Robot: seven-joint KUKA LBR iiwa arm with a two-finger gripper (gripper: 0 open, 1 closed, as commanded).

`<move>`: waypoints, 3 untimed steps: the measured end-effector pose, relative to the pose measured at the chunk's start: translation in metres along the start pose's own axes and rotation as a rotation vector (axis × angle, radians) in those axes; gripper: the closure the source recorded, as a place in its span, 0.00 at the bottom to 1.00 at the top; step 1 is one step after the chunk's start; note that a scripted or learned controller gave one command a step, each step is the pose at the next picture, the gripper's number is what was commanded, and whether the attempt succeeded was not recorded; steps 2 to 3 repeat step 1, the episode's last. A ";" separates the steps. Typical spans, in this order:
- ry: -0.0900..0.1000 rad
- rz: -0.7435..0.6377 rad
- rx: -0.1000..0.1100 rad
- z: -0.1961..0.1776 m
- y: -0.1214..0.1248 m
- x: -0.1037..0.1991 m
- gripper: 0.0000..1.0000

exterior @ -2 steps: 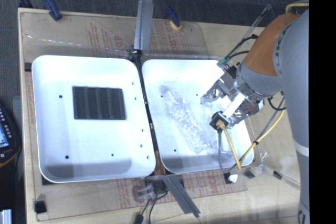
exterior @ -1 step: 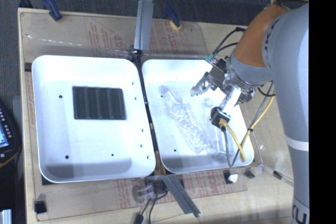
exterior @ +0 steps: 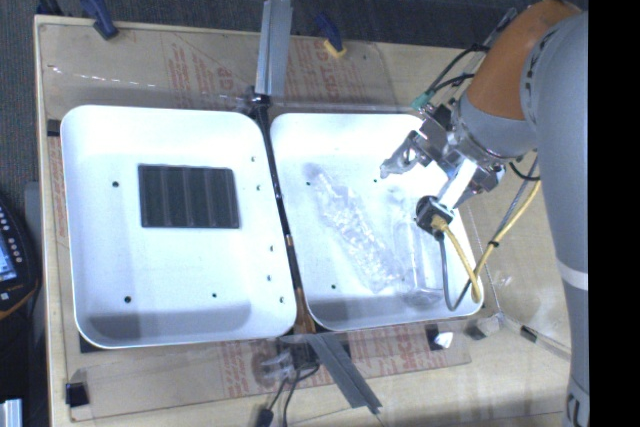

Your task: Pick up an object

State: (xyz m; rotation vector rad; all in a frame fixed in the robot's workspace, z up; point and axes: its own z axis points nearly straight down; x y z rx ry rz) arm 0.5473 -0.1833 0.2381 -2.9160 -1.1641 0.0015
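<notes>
- The bench (exterior: 150,65), a pale board with red printing, is carrying two shallow white bins side by side; blue clamps (exterior: 98,15) are gripping its far edge.
- The arm (exterior: 560,115), grey with an orange band (exterior: 510,55) above the wrist, is reaching in from the right and is hanging over the right-hand rim of the right bin.
- The left bin (exterior: 100,215) is holding one thing: a dark, flat, ribbed rectangular pad (exterior: 188,196), lying square to the bin walls in the upper middle of the floor, well apart from the arm.
- The right bin (exterior: 300,155) is holding the clear plastic objects (exterior: 350,225). They are lying in a loose diagonal run from the upper left of the floor down toward the near right corner, and are hard to tell apart because they are transparent against the white floor.
- A further clear piece (exterior: 415,260) is lying near the right wall of the same bin, just beside the lower end of the run.
- The gripper (exterior: 400,162) is sitting above the upper right part of the right bin floor, pointing left, near the upper end of the clear run. The opening of the gripper cannot be told from this view, nor can it be told whether anything is being held.
- A yellow cable (exterior: 470,265) is looping down from the wrist along the right bin's right wall.
- A grey metal bar (exterior: 272,45) is standing across the far seam between the bins, and another (exterior: 345,375) is lying at the near seam.
</notes>
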 end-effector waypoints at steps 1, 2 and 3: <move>-0.003 0.272 0.005 0.086 -0.050 -0.031 0.00; -0.003 0.272 0.005 0.086 -0.050 -0.031 0.00; -0.003 0.272 0.005 0.086 -0.050 -0.031 0.00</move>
